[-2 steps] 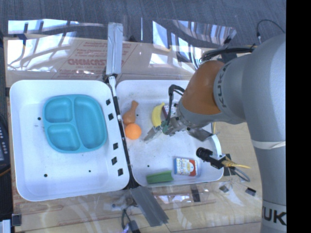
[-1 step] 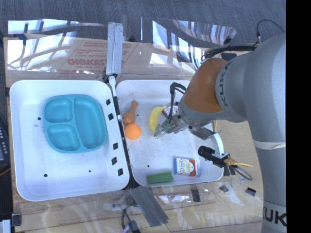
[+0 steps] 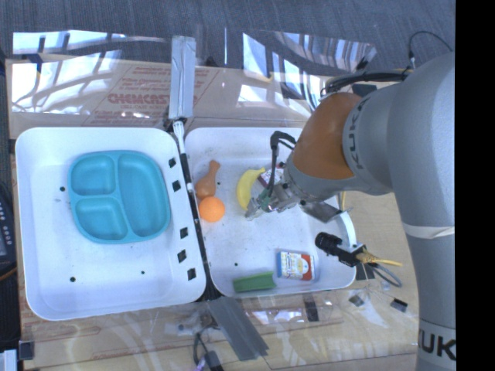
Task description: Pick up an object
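Gripper point(image 3: 259, 205) low in right bin point(image 3: 232, 265), tip just beside banana point(image 3: 247, 188), likely descending for grasp there. Finger spread: cannot tell, too small and blurred; nothing visibly held. Orange ball point(image 3: 212, 209) close on gripper's far side from arm, drumstick-shaped toy point(image 3: 207, 180) beyond banana. Small carton point(image 3: 295, 265) and green block point(image 3: 254, 283) nearer camera. Blue divided plate point(image 3: 120, 195) in left bin point(image 3: 46, 284), well apart, probably drop-off side.
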`<state>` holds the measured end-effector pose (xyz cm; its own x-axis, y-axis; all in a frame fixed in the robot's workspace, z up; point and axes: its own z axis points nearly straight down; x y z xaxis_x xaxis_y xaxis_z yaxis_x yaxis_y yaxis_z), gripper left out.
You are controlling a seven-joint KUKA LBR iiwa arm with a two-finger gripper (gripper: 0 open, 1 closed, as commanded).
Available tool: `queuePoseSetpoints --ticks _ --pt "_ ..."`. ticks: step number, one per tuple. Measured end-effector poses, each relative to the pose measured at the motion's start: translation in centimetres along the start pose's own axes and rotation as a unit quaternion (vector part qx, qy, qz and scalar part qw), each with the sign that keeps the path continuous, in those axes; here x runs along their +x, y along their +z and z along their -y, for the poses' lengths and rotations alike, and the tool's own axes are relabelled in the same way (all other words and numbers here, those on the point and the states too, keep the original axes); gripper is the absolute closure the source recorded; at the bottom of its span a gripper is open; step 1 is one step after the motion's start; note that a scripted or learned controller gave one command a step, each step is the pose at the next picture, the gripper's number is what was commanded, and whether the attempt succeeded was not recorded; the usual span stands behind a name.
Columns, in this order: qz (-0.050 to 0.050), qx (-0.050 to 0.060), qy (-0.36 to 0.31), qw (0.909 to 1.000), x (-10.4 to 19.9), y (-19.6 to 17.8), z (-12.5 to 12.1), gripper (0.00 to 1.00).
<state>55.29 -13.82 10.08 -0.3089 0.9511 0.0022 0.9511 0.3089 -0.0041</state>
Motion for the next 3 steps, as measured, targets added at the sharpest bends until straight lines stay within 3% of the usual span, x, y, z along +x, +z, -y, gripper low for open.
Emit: queuePoseSetpoints --ticks 1,2,3 --pt "0.001 -0.001 -0.036 0.9993 2.1 0.9 -4.2 0.0" --pt "0.0 0.0 -0.092 0.9958 2.4 1.0 -0.1 0.0" --pt "0.001 -0.001 -0.039 0.9992 0.7 -3.1 -3.0 0.0"
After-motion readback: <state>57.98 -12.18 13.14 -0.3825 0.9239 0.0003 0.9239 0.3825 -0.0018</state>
